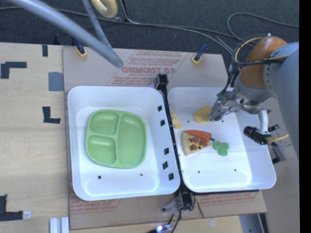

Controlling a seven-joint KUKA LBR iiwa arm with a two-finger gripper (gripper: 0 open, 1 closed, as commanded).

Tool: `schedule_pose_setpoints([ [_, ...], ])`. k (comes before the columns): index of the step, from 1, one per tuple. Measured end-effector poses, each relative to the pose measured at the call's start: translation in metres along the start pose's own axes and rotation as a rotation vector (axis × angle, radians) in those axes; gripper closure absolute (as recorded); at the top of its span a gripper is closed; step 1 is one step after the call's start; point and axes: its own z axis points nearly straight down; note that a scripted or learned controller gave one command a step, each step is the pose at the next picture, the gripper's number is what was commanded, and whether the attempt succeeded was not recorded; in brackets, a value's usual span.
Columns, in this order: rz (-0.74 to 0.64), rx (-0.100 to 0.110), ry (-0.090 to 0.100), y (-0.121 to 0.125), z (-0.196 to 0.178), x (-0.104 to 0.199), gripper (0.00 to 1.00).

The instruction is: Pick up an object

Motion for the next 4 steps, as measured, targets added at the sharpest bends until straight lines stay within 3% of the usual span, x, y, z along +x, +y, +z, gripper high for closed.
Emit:
schedule_pose_setpoints([
  [2,0.002,-0.002,0.003,-0.004,-0.127,0.001,1.00],
  [3,0.002,0.004,0.004,-0.003,-0.139,0.002,1.00],
  [4,0.000,0.006,0.005,-0.021,-0.135,0.045,1.00],
])
